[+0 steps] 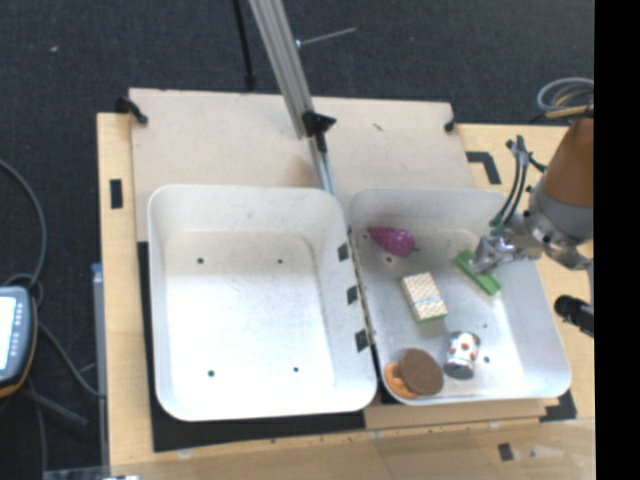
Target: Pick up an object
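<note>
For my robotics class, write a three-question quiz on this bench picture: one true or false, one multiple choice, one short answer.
1. True or false: the purple object lies in the right bin.
2. Which thing is nearest the gripper? A) brown round object B) green block C) patterned box
3. Which thing lies right beside the brown round object, toward the arm's side?

Key
1. True.
2. B: the green block sits just beneath the gripper.
3. The small round white object with red marks.
</note>
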Controlling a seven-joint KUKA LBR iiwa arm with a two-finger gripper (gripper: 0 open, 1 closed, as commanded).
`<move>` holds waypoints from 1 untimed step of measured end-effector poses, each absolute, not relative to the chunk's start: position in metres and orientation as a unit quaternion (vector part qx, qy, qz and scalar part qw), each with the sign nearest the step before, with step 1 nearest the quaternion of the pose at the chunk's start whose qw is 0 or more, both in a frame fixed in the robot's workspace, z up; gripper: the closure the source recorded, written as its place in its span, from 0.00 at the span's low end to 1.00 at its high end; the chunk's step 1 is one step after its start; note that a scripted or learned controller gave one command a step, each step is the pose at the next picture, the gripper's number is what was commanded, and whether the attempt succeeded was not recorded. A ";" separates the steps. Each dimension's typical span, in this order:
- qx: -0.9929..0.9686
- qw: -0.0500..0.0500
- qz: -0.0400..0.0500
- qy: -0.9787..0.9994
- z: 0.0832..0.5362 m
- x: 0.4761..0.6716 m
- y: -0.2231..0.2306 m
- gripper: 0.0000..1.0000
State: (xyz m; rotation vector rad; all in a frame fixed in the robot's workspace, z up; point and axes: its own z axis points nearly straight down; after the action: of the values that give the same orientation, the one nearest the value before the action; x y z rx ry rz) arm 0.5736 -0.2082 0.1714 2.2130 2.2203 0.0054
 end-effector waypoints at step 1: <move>0.706 0.004 0.002 0.709 0.234 0.576 -0.202 1.00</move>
State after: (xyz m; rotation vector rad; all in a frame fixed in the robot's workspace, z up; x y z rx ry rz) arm 0.5760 -0.2023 0.2339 2.2108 2.2199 0.0065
